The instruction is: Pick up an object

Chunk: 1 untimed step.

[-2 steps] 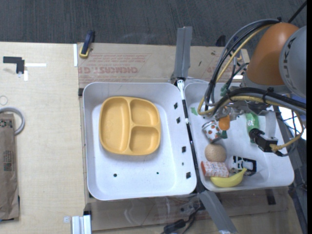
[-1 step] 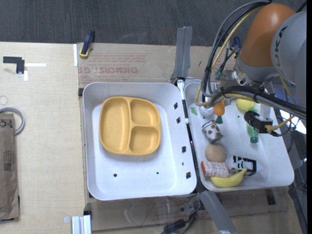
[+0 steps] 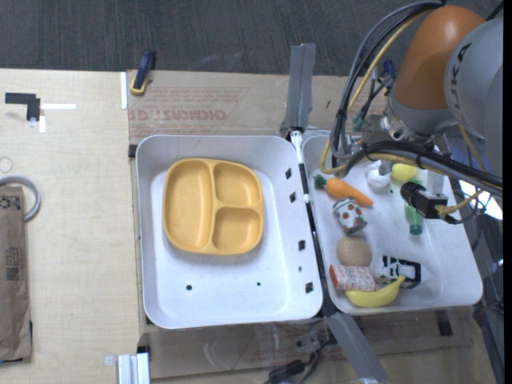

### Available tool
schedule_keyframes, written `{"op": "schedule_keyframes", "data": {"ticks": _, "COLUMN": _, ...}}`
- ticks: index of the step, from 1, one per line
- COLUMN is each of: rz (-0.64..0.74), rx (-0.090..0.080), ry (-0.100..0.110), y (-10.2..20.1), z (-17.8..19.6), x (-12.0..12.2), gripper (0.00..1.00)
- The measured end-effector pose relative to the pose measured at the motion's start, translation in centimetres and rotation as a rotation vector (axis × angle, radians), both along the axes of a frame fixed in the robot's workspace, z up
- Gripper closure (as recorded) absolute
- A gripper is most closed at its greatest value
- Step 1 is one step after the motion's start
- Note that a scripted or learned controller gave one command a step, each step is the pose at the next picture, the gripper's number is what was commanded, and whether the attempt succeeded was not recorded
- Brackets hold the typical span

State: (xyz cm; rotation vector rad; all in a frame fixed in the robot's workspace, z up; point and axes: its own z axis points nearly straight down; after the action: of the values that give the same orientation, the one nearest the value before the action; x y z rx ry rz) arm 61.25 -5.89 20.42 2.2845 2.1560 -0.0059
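Note:
The right bin (image 3: 448, 282) holds several small objects. An orange carrot (image 3: 348, 189) lies near its left wall, with a patterned round piece (image 3: 350, 214) and a tan ball (image 3: 353, 251) below it. A pink and white block (image 3: 353, 278), a banana (image 3: 374, 296) and a black and white item (image 3: 398, 270) sit at the front. A yellow piece (image 3: 404, 171), a white piece (image 3: 376, 178) and a green stick (image 3: 414, 221) lie under the arm. My gripper (image 3: 382, 157) hangs over the bin's far end, above the white and yellow pieces, largely hidden by the wrist and cables.
The left bin (image 3: 160, 294) holds a yellow divided plate (image 3: 214, 206). A grey divider post (image 3: 300, 86) rises between the bins at the back. A blue and yellow tool (image 3: 143, 72) lies on the cardboard behind the left bin.

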Motion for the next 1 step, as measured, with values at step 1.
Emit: {"op": "schedule_keyframes", "data": {"ticks": 1, "rz": 0.139, "rx": 0.002, "ry": 0.000, "y": -5.31, "z": -9.91, "x": -4.34, "gripper": 0.00}}
